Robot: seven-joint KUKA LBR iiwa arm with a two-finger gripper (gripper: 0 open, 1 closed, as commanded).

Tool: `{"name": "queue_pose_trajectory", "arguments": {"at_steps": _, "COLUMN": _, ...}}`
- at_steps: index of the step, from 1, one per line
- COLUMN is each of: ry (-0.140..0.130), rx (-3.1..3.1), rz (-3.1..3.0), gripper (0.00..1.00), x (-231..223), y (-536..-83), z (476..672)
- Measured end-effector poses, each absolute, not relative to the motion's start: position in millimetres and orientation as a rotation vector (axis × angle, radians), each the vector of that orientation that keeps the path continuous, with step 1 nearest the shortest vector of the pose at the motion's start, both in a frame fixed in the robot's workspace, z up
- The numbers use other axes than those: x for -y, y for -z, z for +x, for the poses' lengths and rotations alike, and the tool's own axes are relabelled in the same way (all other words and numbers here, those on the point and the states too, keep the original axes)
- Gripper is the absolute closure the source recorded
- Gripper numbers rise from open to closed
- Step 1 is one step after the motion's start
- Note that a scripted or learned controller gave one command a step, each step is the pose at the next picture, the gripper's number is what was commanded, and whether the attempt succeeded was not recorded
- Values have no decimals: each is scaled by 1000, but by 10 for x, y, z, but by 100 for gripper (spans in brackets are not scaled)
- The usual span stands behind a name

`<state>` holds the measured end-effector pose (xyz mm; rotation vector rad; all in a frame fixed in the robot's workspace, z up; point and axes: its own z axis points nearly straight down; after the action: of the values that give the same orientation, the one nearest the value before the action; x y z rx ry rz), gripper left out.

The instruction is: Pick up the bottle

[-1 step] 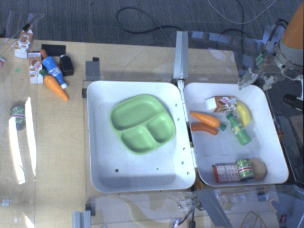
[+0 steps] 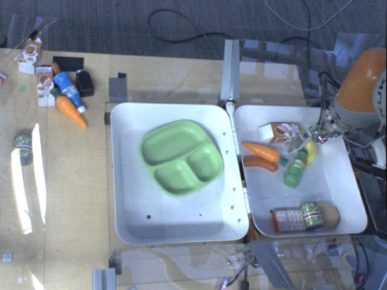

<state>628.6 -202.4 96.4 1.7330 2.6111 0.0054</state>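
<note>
now we note gripper point(image 2: 309, 139) over right bin point(image 2: 351, 180), just above green bottle point(image 2: 295, 168); bottle tilted beside carrot point(image 2: 261, 151); we cannot tell jaw state.

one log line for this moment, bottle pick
phase: approach | end effector: above bottle's top | green bottle: lying in right bin, not held

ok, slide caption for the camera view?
Gripper reaches toward green bottle in right bin; green divided plate in left bin.

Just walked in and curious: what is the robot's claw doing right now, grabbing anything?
Gripper: over the right bin, near the green bottle; open or closed cannot be told.
</note>
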Motion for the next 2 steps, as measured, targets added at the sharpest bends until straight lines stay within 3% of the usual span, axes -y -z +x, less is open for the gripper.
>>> {"name": "queue_pose_trajectory", "arguments": {"at_steps": 1, "ry": -7, "rx": -2757, "rz": 1479, "gripper": 0, "x": 1851, "y": -892, "z": 5844}}
{"name": "queue_pose_trajectory", "arguments": {"at_steps": 2, "ry": -10, "rx": -2623, "rz": 1699, "gripper": 0, "x": 1659, "y": -899, "z": 5207}}
